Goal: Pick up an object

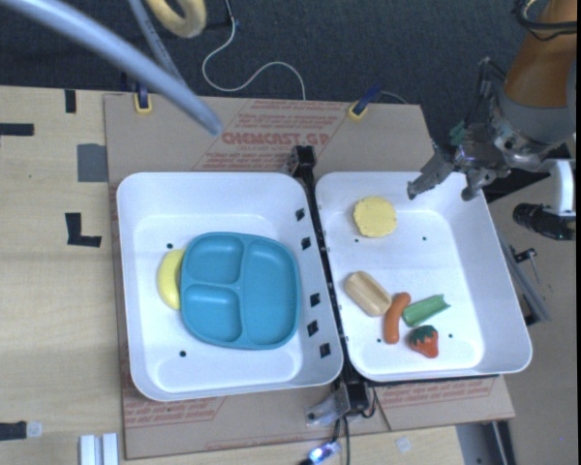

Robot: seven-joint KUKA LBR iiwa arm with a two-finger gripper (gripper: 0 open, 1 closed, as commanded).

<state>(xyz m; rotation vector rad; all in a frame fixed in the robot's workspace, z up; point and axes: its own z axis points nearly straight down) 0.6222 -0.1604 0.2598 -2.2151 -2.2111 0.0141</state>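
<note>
One fixed cam above bench, slanted down, both bins [136,260] in frame.

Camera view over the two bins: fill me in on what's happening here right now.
A grey KUKA arm reaches in from the right, its gripper open and holding nothing above the upper right edge of the right bin. That bin holds a round yellow piece, a hot dog bun, a sausage, a green vegetable and a strawberry. The left bin holds a blue divided plate lying over a yellow item. Nothing is picked up yet.
</note>
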